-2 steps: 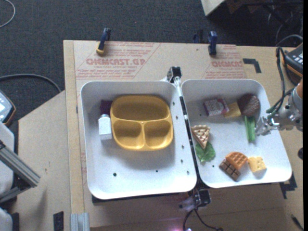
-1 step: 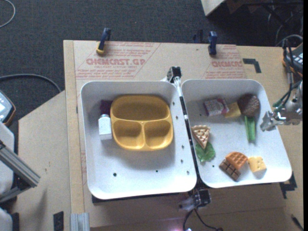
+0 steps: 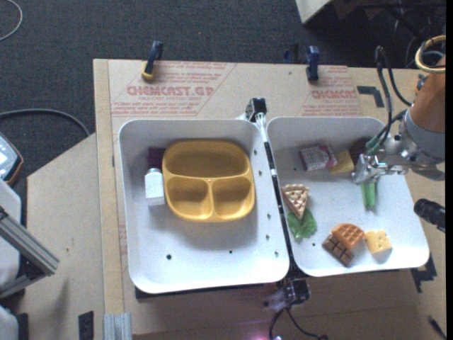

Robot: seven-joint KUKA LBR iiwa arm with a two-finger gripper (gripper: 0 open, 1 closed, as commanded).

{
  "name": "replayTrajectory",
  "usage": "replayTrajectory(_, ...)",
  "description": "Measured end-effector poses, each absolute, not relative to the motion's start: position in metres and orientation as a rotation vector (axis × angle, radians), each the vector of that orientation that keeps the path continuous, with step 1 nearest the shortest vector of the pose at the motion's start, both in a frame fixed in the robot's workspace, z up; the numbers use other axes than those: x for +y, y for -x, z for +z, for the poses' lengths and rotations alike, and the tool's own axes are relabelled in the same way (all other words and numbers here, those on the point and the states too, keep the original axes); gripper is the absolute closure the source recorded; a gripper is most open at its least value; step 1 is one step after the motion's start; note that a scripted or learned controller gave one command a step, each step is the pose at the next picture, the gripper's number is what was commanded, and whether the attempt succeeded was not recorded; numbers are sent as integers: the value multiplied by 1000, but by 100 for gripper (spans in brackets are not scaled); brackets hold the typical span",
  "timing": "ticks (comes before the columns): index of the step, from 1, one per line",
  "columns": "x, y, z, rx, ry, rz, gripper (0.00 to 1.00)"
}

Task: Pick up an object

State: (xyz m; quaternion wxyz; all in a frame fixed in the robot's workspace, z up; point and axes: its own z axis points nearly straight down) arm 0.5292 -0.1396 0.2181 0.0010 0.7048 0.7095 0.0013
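Note:
My gripper (image 3: 369,175) is low over the right side of the right bin (image 3: 407,257), reached in from the right edge. A thin green stick-shaped item (image 3: 370,195) runs from directly under the gripper toward the front of the bin; its upper end is hidden by the gripper. Also in this bin are a pink packet (image 3: 316,156), a yellow block (image 3: 342,163), a pizza slice (image 3: 296,199), a green leaf (image 3: 303,224), a waffle (image 3: 344,243) and a cheese wedge (image 3: 378,242).
The left bin (image 3: 205,268) holds a yellow divided plate (image 3: 209,180), a white bottle (image 3: 154,187) and a dark maroon item (image 3: 156,156) behind it. A ridge with a black clip (image 3: 257,108) separates the bins. Clamps (image 3: 151,60) stand at the board's far edge.

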Motion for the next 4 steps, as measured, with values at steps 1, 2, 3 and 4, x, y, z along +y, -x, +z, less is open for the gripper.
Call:
replayTrajectory(1,-91,-558,209,2227,-2212,5,100)
replayTrajectory(2,-55,-583,212,2224,-2214,5,100)
replayTrajectory(3,-6,-618,224,2226,-2211,8,100)
replayTrajectory(4,38,-634,214,2225,-2214,5,100)
